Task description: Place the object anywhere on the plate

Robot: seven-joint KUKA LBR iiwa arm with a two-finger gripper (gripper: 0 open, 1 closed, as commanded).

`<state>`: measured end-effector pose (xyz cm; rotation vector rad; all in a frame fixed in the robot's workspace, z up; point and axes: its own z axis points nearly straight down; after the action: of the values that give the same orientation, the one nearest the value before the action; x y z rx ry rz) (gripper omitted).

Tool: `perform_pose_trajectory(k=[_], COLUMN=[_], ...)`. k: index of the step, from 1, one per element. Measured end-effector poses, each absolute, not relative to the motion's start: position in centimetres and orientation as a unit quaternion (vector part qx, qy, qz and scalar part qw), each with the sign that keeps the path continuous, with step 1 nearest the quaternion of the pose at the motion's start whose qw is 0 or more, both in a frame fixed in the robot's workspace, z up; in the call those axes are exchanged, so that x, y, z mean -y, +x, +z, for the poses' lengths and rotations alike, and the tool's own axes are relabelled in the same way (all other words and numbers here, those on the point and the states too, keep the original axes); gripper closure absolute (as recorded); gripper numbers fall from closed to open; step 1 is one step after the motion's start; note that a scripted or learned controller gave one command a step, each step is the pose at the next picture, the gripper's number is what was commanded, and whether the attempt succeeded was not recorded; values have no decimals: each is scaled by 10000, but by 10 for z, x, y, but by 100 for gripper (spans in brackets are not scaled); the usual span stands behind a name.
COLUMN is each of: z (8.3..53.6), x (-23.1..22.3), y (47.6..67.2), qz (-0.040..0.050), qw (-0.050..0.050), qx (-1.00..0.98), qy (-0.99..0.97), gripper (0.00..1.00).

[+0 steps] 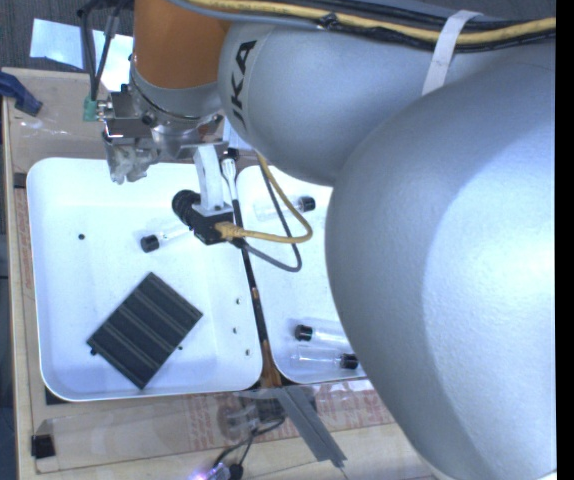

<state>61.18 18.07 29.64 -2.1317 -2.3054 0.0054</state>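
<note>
A dark ribbed rectangular plate lies tilted in the front part of the left bin. A small clear tube with a black cap lies on the bin floor behind the plate, apart from it. My gripper hangs over the back edge of the left bin, behind and to the left of that tube. Nothing can be made out in it. The grey arm covers most of the right bin.
In the right bin, two clear black-capped tubes lie near the front and another lies near the back. A small dark speck sits on the left bin's floor. A blue clamp sits at the bench's back left corner.
</note>
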Motion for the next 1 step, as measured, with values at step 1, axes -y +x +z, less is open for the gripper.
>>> perform_pose_trajectory(k=[1], z=[216], x=[-151], y=[559], qz=[30], qw=[21], qx=[7992], qy=[-6011], gripper=[100])
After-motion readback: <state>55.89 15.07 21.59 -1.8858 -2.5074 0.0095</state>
